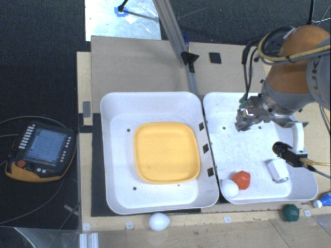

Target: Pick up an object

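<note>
Orange-red rounded object touching white ball in right bin

A tan, flat wooden bench top is sitting on dark speckled carpet flooring, a grey-and-orange handheld control pendant is lying on that carpet at left, and a pale reflective floor patch is gleaming beyond the bench.

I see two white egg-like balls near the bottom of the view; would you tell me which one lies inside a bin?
The white ball in the right bin, touching the red object, is inside. The other white ball lies on the bench, outside the left bin.
</note>
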